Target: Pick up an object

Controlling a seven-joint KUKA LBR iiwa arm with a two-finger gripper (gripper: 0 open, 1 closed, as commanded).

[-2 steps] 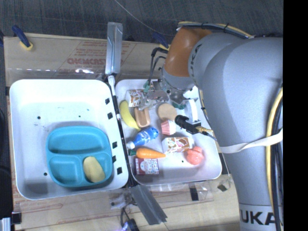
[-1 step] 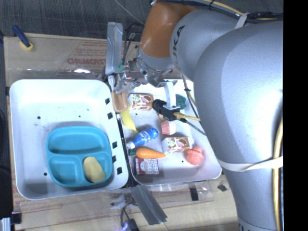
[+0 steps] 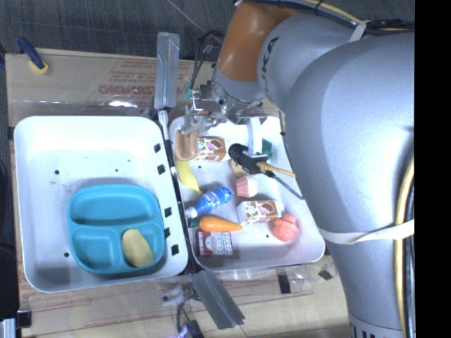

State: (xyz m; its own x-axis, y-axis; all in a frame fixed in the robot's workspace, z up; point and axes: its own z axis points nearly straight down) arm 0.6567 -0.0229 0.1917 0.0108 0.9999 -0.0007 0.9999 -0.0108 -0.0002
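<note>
Target for the pick, as I judge it, is the brown thing (image 3: 185,146) in the far left corner of the right bin (image 3: 310,248), since the hand (image 3: 189,127) hangs right above it, close to its top. Whether the hand is spread or pressed together I cannot tell; the wrist blocks the view.

To do this step well, the hand should come straight down and centred on the brown thing. The bin wall is just beside it on one side and a small carton (image 3: 211,148) touches or nearly touches it on the other, so there is little room. A tilted approach could push the carton or scrape the wall.

Just below lies one banana (image 3: 187,177), then one blue bottle (image 3: 211,201) and one carrot (image 3: 220,224). There are three cartons in all: the one named, a second (image 3: 259,211) near the middle and a third (image 3: 215,243) at the near wall. One pink cake (image 3: 245,186) and one pink fruit (image 3: 285,227) complete that bin.

The left bin (image 3: 42,139) holds one blue tray (image 3: 106,210) with one yellow potato (image 3: 138,248) in a compartment. Both bins rest on the desk (image 3: 106,83).
</note>
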